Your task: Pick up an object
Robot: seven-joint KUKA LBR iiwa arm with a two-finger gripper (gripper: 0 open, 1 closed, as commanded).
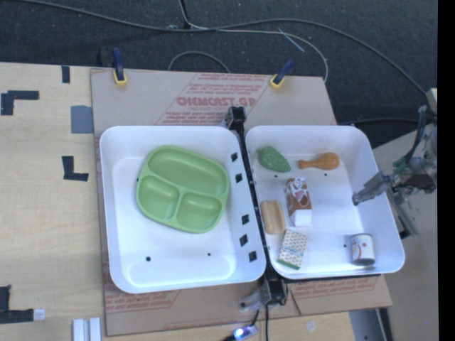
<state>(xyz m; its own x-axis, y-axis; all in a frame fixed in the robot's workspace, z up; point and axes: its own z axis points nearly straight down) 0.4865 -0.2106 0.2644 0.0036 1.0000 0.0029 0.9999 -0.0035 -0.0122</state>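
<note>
The right bin point(359, 139) holds several small objects. A green lumpy piece point(273, 159) and a brown toy drumstick point(320, 163) lie at its far side. A red and white carton point(298, 200) sits in the middle, with a tan block point(271, 217) to its left. A patterned packet point(292, 248) lies at the near edge and a small can point(361, 249) in the near right corner. My gripper point(367, 192) hangs over the bin's right rim, above and apart from the can, with nothing seen in it.
The left bin point(117, 212) carries a green divided plate point(183, 188). Black clips run along the wall between the bins point(247, 190). Cardboard lies under both bins, and cables trail across the dark floor behind.
</note>
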